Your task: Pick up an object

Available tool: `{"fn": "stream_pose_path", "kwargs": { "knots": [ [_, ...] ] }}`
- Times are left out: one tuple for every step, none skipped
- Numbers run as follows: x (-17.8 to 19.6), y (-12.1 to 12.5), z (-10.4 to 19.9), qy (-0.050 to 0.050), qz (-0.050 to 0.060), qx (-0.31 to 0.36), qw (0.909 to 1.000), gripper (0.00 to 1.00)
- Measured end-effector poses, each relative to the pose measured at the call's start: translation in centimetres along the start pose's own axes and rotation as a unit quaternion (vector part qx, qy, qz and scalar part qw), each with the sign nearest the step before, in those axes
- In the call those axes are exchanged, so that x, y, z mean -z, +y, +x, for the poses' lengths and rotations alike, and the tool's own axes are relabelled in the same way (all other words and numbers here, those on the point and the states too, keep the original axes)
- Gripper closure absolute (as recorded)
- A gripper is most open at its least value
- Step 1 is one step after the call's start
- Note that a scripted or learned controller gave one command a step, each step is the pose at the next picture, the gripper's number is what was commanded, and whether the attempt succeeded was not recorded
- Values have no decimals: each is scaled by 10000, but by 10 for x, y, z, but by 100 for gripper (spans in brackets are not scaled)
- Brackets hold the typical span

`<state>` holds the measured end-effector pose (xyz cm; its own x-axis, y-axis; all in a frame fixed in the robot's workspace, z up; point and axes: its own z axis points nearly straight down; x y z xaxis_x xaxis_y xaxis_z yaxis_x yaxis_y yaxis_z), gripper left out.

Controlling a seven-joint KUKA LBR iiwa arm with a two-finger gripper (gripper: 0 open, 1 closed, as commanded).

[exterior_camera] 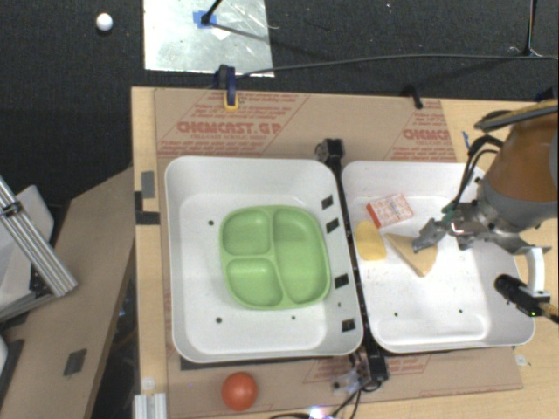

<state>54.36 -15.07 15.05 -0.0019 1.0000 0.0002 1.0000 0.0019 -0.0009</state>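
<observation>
In the right bin (437, 326) lie three objects: a yellow block (371, 241) near the left wall, a tan wedge (410, 253) just right of it, and a red and white packet (389, 209) behind them. My gripper (445, 236) hovers at the wedge's right end. It is open, its two grey fingers spread apart, the left one over the wedge's edge. Nothing sits between the fingers. The grey and orange arm (524, 177) comes in from the right.
The left bin (188, 321) holds a green divided plate (273, 256). A red ball (238, 390) rests on the cardboard in front of the bins. Black clips line the wall between the two bins (339, 251).
</observation>
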Motion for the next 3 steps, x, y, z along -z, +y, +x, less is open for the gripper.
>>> {"fn": "stream_pose_path", "kwargs": {
  "knots": [
    [-45,5,6,4,4,6,10000,0],
    [-67,5,7,1,-2,-1,10000,0],
    [-55,6,7,-2,-19,0,10000,100]
  ]
}}
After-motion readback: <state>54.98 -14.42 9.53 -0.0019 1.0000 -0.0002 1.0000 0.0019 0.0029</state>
